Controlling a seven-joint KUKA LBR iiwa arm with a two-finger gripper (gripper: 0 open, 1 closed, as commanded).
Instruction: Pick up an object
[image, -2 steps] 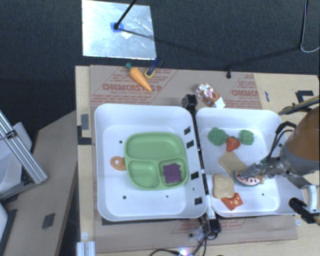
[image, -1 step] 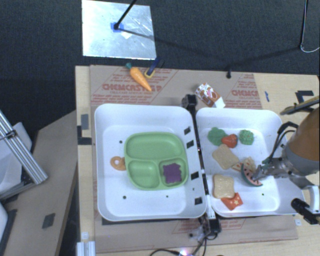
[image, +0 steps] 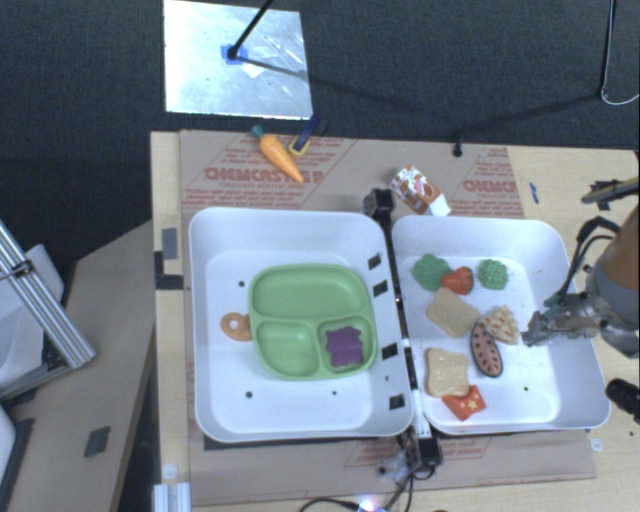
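A: Starting with the pickable pieces, where do they lie?

B: Most sit in the right bin (image: 560, 400). A wedge-shaped pastry piece (image: 502, 325) lies nearest the end effector (image: 537, 330), which hangs low over that bin's right side, just beside the wedge. Touching the wedge on its left is a dark, seeded slice (image: 486, 350), and a tan bread slice (image: 452, 312) lies above that.

A: Is the end effector gripping anything?

B: I cannot tell; its tip is dark and blurred against the white floor, and nothing shows between its parts.

A: What else crowds that bin?

B: Two green leafy pieces (image: 432, 270) and (image: 492, 273) with a red piece (image: 459, 281) between them at the top, another toast slice (image: 446, 371) lower down, and a red-orange piece (image: 464, 402) near the bottom edge.

A: And the left bin (image: 215, 300)?

B: It holds a green divided tray (image: 305, 310) with a purple piece (image: 345, 345) in its lower right compartment. A small orange ring (image: 236, 327) lies just beside the tray's left edge.

A: Anything outside the bins?

B: On the counter (image: 480, 180), a carrot (image: 280, 156) lies above the left bin, and a small carton (image: 418, 190) rests by the top corner of the right bin.
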